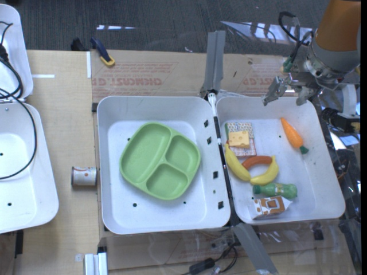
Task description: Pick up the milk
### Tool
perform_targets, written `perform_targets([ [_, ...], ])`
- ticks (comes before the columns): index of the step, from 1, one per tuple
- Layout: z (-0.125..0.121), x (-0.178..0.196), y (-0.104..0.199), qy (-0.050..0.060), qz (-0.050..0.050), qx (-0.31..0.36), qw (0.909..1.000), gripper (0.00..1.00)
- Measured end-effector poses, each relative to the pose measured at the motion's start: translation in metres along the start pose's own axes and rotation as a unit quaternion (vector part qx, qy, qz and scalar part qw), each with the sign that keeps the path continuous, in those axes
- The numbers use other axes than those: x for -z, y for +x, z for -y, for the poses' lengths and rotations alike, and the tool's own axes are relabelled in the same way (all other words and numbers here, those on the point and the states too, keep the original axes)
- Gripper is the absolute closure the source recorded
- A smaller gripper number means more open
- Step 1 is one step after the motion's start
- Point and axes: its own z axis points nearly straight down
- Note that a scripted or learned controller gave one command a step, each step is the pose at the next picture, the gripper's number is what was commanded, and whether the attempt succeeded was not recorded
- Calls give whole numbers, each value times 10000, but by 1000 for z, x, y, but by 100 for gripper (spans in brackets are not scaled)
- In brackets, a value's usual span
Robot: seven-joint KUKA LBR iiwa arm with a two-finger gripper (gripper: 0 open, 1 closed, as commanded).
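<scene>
Arm hung over the right bin (327, 153) far corner, gripper (287, 90) spread open with nothing in it, milk carton (269, 207) way off at near edge, upper arm cropped out.

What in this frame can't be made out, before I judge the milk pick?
- Pincer: small and blurred in the camera view, above the right bin's far edge; its opening is unreadable.
- Milk carton: lies near the bin's front wall; its print is too small to read.
- Arm: cut off by the top and right edges.
- Green bottle: label too small to read.
- Hot dog: partly hidden by the banana.
</scene>
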Motion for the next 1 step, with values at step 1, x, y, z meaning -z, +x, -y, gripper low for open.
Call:
perform_targets([
  [1, 57, -65, 73, 14, 2, -350, 9994, 0],
])
